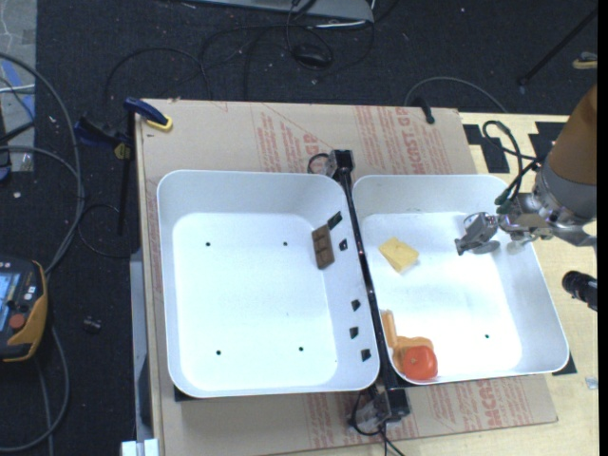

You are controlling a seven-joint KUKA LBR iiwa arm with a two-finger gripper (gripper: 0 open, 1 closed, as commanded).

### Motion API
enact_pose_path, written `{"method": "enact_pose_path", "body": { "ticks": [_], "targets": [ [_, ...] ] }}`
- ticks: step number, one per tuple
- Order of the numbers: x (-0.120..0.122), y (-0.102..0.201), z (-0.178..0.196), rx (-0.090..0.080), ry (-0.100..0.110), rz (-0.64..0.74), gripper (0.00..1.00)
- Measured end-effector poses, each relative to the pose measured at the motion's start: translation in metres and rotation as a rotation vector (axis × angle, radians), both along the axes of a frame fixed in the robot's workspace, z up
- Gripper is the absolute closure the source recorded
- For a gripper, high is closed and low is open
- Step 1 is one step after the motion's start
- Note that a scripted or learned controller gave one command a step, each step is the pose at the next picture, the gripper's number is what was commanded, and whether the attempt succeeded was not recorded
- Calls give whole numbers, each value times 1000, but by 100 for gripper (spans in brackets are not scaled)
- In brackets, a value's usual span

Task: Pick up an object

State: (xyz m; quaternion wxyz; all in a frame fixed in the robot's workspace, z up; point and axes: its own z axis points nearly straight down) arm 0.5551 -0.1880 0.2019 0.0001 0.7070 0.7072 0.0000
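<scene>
Red ball (pixel 419 361) sits well below the fingers (pixel 472 243), state untellable; yellow block (pixel 399 254) just left looks light, soft: pinch its flat sides.

Gripper (pixel 472 237): small, dull grey metal, two short stubby fingers (pixel 468 246) w/ darker tips, a few bright glints on the upper edges. Just behind it sits a blockier wrist assy (pixel 524 218), silver-grey w/ dark recesses and small fittings too blurred to ID; a thin black cable (pixel 508 150) loops up and back from that spot. Further back the arm (pixel 574 174) widens into a smooth round grey housing, topped by a broad orange-tan band, no readable markings or screws at this res.
</scene>
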Motion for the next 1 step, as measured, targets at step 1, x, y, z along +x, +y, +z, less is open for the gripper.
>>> {"method": "enact_pose_path", "body": {
  "ticks": [1],
  "targets": [
    [13, -7, 10, 0, -1, 1, 0]
  ]
}}
